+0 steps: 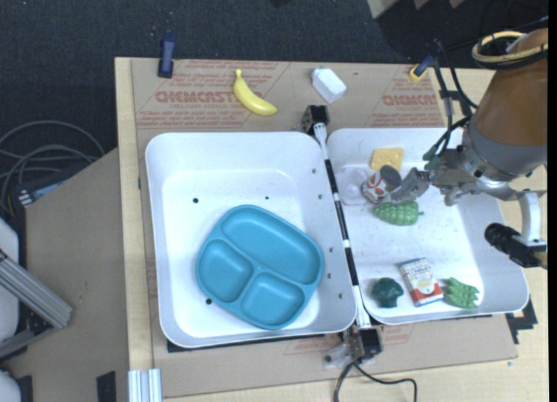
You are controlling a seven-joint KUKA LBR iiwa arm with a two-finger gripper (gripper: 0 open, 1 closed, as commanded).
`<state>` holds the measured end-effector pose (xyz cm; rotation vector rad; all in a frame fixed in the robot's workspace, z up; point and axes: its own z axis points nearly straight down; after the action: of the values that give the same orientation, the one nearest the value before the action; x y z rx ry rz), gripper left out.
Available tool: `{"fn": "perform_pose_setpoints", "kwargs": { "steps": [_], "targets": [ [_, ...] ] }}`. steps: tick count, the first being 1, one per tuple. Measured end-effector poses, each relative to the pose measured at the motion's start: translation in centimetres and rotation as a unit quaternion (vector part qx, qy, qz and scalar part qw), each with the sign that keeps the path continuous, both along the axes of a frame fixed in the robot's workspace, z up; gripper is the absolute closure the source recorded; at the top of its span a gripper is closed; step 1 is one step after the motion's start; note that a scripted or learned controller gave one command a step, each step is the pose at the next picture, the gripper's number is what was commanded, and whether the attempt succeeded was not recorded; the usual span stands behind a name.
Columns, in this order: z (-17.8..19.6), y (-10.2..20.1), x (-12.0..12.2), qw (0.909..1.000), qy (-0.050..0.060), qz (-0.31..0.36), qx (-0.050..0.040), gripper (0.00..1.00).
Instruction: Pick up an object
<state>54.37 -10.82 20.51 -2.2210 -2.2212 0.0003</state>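
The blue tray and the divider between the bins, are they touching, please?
Apart. The camera view shows a strip of white bin floor between the blue tray and the divider.

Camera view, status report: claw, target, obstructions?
Claw low in right bin, grip state unclear. Beside red-white object and green bumpy toy. Nothing visibly held.

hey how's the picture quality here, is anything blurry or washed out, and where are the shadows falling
Camera view: lighting is even and soft, with only faint shadows under the blue tray in the left bin. The white bin surfaces look bright, slightly washed out. The tool and the small items under it in the right bin look soft, and print on the small box is unreadable. The banana on the cardboard stays fairly crisp.
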Motion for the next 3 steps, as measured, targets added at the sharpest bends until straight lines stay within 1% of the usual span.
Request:
{"fn": "perform_pose_setpoints", "kwargs": {
  "steps": [1, 2, 3],
  "targets": [
    [-12.1, 1.3, 4.7, 1.0000, 0.000, 0.000, 0.0000, 0.00],
    [-12.1, 1.0, 2.9, 1.0000, 0.001, 0.000, 0.0004, 0.00],
    [-11.1, 1.0, 2.9, 1.0000, 0.000, -0.001, 0.0002, 1.00]
  ]
}}
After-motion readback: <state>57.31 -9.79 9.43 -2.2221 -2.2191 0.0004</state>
